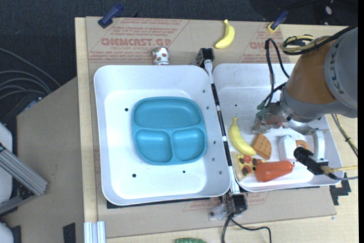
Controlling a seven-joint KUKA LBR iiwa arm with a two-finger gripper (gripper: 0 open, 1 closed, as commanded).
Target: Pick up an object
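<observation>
Lowest in frame, orange-red plastic carrot (274, 169) lies beside yellow toy banana (240, 139), under the gripper (272, 118), grasp unreadable.

"CHEMCAST GP" on bench board (136, 41)

Your arm (335, 74) shows you a fat grey casing with a broad orange band (307, 79) just above the wrist. Below the band you see a lighter grey wrist section. Thin black cables (272, 68) loop beside it, with a yellow-and-black bundle near the top.
</observation>
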